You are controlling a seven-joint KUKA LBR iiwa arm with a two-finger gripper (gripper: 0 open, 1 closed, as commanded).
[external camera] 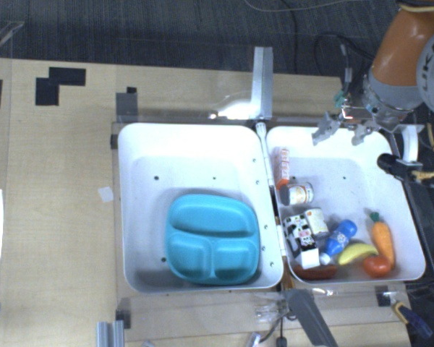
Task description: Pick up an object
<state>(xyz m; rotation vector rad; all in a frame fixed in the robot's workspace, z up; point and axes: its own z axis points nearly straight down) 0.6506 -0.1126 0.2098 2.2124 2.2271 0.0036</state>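
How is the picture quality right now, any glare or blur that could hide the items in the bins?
Camera view: bright glare on the back rim of the left bin; soft shadow beside the blue tray; the small items in the right bin look slightly soft; the gripper is mildly blurred.

Arm (419, 49) cut off (perhaps blurred tool (343, 127)).

Tray (213, 238) in left bin (141, 154), toys in right bin (362, 172)
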